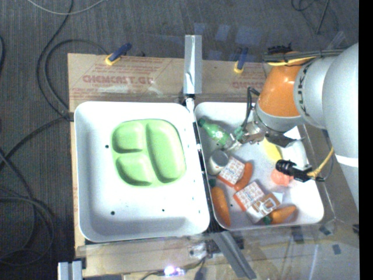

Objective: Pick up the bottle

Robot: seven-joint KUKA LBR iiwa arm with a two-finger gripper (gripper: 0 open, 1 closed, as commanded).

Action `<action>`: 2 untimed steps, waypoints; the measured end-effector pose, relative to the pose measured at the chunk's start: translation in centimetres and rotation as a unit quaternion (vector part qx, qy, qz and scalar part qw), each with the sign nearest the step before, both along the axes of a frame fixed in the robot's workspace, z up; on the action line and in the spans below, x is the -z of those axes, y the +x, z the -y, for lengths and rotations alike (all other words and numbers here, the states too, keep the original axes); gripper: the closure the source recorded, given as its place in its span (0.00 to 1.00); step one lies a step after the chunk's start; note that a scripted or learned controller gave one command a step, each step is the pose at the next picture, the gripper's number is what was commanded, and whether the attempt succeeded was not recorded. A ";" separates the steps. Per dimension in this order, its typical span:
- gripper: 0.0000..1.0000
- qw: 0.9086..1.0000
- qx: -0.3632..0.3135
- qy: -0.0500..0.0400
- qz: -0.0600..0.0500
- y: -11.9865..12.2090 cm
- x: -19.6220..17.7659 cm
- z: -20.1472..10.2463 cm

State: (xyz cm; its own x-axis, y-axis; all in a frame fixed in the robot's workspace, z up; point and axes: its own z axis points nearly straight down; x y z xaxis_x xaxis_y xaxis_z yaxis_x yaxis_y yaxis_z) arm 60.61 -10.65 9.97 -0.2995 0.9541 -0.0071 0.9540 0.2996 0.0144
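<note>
Gripper (243, 133), right of frame centre in the right bin (317, 214), beside the cap end of the bottle (214, 133); whether it is parted or clamped cannot be told. Bottle: green, lying on its side in that bin's upper-left corner near the wall; judged light, thin-walled, smooth and liable to roll, best taken across mid-body. Surrounding stock: carrots (220, 205), small printed cartons (232, 171), yellow item; left bin (87, 214) holds a green divided tray (148, 151); worktop (87, 74) of board.
</note>
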 end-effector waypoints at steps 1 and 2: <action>0.00 1.000 0.000 0.000 0.000 0.0 0.0 0.0; 0.00 0.978 0.208 0.003 -0.004 1.6 1.1 1.1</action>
